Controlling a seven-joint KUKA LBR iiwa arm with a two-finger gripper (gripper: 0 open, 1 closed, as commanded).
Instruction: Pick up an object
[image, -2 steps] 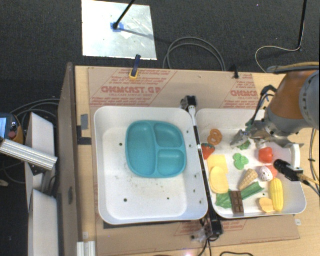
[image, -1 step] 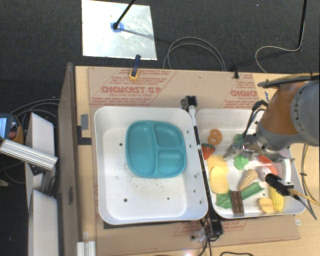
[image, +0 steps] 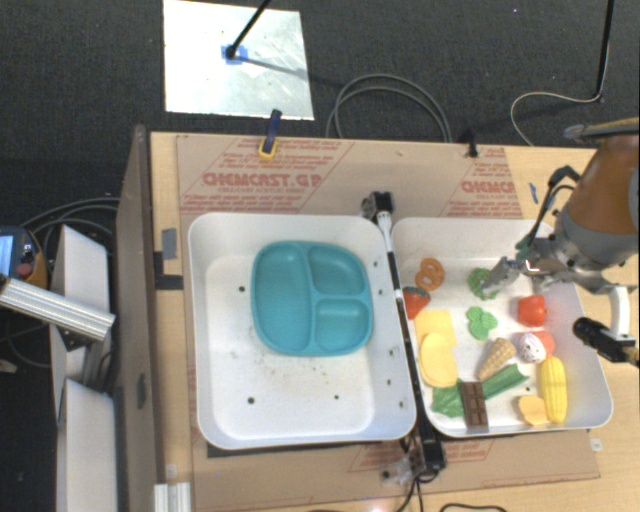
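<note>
- The arm (image: 605, 195) enters from the right, and its upper part is cut off by the picture's edge; the orange band and grey wrist sit above the right bin (image: 600, 400).
- The gripper (image: 518, 266) hangs over the upper part of the right bin, metallic and small in view; whether it is released or clenched cannot be told.
- A green leafy toy (image: 487, 282) lies just left of the gripper tip; it is lumpy and matte, its long axis running left to right. Whether the gripper touches it is unclear.
- The right bin holds a crowd of plastic play food, much of it overlapping:
- a red tomato-like ball (image: 532, 310), smooth and round;
- an orange pretzel ring (image: 431, 271) near the divider;
- a second green piece (image: 482, 322), knobbly;
- 2 yellow rounded slabs (image: 437, 347), 1 partly covering the other;
- a ribbed cone (image: 495, 357), pointing down-left;
- a white egg-like piece with pink spots (image: 530, 347);
- a yellow corn cob (image: 552, 388), long axis nearly vertical in view;
- a brown bar (image: 474, 403) lying across a green pod (image: 503, 381).
- A small red piece (image: 416, 299) is half hidden against the bin's left wall.
- The left bin (image: 230, 400) is shallow white plastic with scuffs and holds a teal divided plate (image: 310, 298) with 3 compartments and rounded corners.
- A black part (image: 606, 340) sticks in from the right edge, cut off there.
</note>
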